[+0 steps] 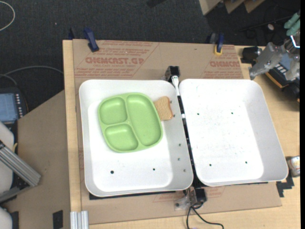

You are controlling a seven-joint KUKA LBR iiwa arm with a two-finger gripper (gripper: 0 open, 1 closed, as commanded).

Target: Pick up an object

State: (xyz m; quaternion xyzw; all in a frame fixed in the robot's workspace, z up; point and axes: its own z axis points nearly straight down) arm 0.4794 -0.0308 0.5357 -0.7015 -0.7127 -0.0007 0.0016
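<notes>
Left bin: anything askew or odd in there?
Nothing damaged or spilled. The green divided plate sits rotated in the left bin, not square to its walls, and a tan cracker-like piece rests against the plate's right rim. The arm is off at the far right.

Grey metal hand with a pale teal part above it.

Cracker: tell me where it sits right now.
The cracker lies in the left bin, toward its upper right, touching the right edge of the green plate and near the divide between the bins.
</notes>
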